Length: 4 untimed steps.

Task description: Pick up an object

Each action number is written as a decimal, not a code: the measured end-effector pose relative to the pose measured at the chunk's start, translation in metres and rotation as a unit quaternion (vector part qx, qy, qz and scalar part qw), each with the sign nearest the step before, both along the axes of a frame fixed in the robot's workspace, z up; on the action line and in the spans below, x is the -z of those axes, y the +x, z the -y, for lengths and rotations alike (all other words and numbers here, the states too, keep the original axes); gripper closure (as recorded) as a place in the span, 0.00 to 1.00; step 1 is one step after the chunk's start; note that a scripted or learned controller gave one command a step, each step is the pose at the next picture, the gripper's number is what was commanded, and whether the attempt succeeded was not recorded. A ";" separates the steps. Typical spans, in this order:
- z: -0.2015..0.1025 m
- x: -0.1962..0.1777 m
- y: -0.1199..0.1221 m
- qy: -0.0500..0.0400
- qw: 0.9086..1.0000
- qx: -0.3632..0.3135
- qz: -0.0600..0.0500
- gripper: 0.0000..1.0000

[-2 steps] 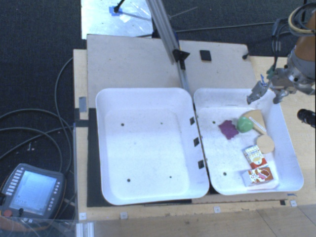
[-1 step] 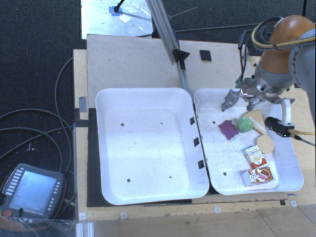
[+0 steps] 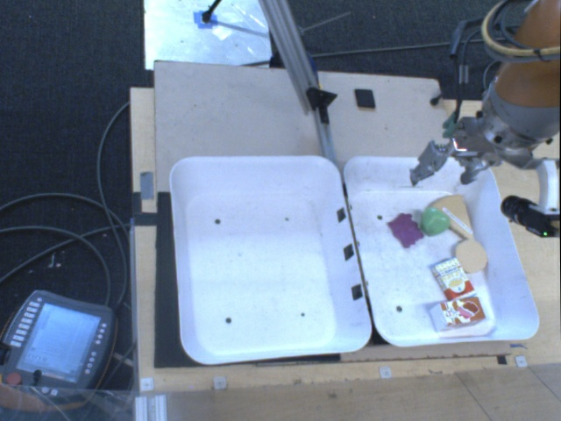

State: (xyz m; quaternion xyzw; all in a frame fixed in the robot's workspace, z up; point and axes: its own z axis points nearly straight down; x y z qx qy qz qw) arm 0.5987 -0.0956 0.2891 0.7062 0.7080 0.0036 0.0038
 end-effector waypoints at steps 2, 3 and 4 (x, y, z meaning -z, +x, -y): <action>0.057 0.018 0.070 -0.001 1.000 0.004 -0.003 0.00; 0.011 0.048 0.025 0.001 1.000 0.000 -0.006 0.00; -0.057 0.102 0.067 0.001 1.000 -0.001 -0.007 0.00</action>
